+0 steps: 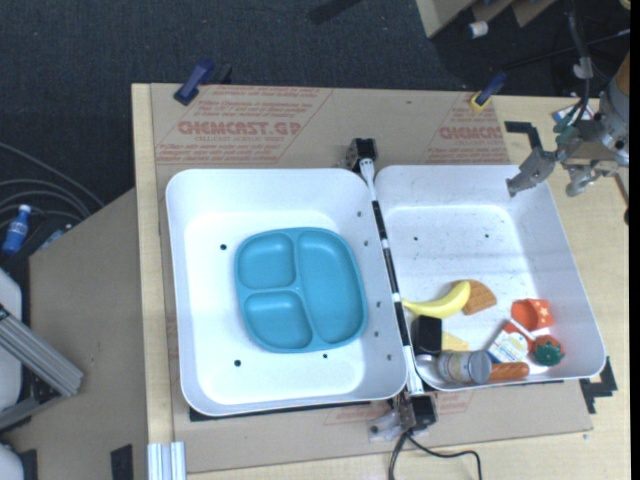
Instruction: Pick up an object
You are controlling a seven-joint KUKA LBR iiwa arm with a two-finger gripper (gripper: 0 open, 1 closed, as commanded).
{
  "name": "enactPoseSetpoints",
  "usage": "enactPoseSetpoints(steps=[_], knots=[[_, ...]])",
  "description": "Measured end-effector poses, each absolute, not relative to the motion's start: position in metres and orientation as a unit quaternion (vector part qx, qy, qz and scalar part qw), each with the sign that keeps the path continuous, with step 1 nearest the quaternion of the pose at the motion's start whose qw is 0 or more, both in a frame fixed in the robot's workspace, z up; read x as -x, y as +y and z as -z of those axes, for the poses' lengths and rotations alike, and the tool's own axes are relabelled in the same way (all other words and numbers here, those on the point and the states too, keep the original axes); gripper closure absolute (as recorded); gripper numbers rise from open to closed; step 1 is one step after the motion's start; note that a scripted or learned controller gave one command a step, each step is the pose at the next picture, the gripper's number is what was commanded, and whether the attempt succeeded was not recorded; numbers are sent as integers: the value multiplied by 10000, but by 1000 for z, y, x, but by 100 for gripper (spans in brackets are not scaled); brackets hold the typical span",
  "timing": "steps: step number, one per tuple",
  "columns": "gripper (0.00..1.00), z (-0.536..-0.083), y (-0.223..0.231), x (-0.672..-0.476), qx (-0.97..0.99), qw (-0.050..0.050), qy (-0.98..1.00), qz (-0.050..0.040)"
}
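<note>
Gripper [554, 175] hangs over the far right corner of the right bin [452, 193], at the end of the grey arm [605, 128] that enters from the right edge of the camera view. Its two fingers [526, 174] look spread apart, with nothing between them. It sits well apart from every loose object.

Those objects are crowded along the near edge of the right bin, toward its near right corner. A yellow banana [441, 300] lies closest to the divider between the bins, with a brown flat piece [481, 296] touching its right end. Just in front of the banana stands a black block [428, 334], and a pale yellow piece [456, 342] lies beside it. A grey can [466, 368] lies on its side at the near edge, next to a small red-orange item [510, 372]. A white packet [508, 346] rests between the can and a red piece with a green top [547, 351]. An orange block [532, 313] sits a little farther back from the near edge.

Centred in the left bin [200, 268] is a blue divided plate [298, 288] with three compartments. Both bins rest on the bench [300, 123], whose far edge carries a blue clamp [194, 82] at the left corner.
</note>
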State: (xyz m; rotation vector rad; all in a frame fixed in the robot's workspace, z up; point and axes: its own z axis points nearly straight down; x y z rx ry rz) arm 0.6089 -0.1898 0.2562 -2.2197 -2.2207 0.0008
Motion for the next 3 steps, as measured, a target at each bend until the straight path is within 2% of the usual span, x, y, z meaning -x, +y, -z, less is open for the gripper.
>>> enactPoseSetpoints(steps=[1, 2, 3], knots=[[0, -95, -172, -586, 7071, 16, -7071, -9], [0, -84, -157, -490, 7074, 13, -7068, -6], [0, -85, -98, -543, 7065, 2, -7078, 5]])
